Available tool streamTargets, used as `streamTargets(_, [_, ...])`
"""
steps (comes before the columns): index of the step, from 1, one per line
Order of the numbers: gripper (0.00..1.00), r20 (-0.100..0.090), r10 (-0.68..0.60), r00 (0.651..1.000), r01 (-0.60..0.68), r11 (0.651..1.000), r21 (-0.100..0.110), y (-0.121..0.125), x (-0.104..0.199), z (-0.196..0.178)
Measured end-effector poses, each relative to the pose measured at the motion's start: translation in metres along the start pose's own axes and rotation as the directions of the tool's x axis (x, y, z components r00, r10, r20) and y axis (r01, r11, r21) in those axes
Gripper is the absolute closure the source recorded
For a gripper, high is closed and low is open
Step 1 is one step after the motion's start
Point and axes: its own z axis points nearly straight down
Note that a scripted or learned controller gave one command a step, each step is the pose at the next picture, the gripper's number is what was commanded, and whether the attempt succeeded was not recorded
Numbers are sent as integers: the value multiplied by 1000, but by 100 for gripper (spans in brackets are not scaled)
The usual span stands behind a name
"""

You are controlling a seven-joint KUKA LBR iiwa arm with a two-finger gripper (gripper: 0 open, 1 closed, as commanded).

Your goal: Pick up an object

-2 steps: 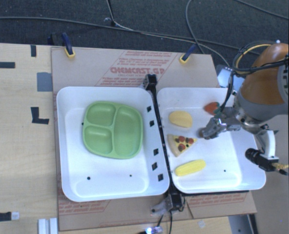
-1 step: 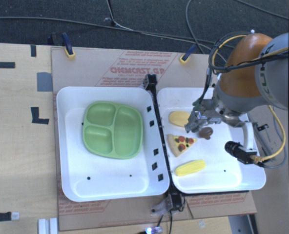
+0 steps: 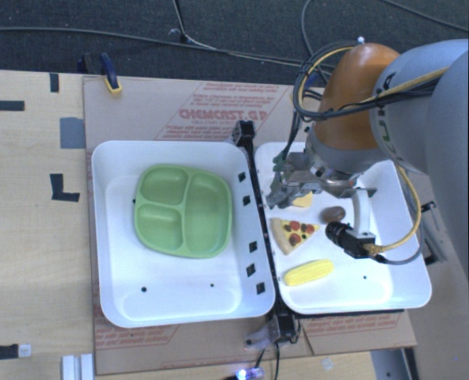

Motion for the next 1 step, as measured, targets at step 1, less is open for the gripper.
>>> streamTargets(1, [100,1,1,1000,-1,1000,1,19,52,8])
